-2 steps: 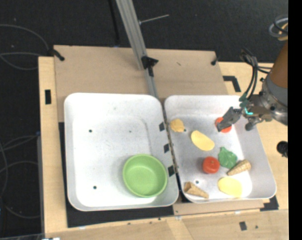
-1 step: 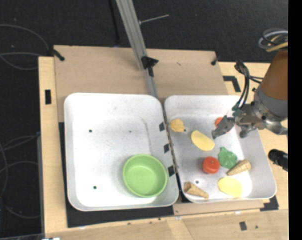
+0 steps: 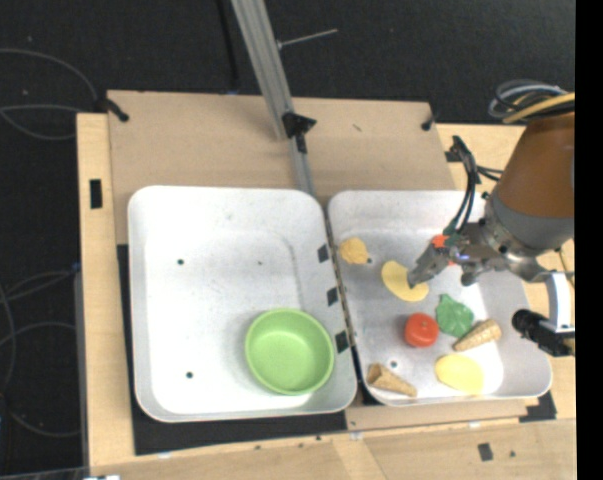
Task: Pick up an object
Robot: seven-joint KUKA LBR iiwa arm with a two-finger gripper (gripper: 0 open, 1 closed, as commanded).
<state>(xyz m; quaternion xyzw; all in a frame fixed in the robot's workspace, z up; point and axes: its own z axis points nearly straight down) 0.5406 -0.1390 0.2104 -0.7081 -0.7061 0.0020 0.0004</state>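
Lying nearest the camera in the right bin [image 3: 526,388] are a small tan cone-shaped piece [image 3: 391,378] at the near left corner and a pale yellow lemon-like object [image 3: 459,371] just to its right. A little farther in sit a red tomato-like ball [image 3: 420,330], a second tan cone [image 3: 478,335] tilted up to the right, and a green leafy piece [image 3: 453,314] between and just beyond them — all close together but each with its own patch of white floor. Across the divide, the left bin [image 3: 181,228] holds a light green bowl [image 3: 289,351], upright, near its near right corner. Farther back in the right bin a yellow banana-shaped piece [image 3: 404,280] lies on the floor, and the gripper [image 3: 422,268] is down at its right end, dark fingertips touching or just above it; whether the piece is actually between the fingers cannot be told from this angle, nor how far apart they stand. A small orange-tan lump [image 3: 354,252] rests beyond and to the left of the banana piece, close to the bin's left wall. The arm [image 3: 541,183] comes in from the right, its orange band above the grey wrist. At the far side — beyond both bins — a grey metal post [image 3: 266,53] rises from the bench [image 3: 211,138].
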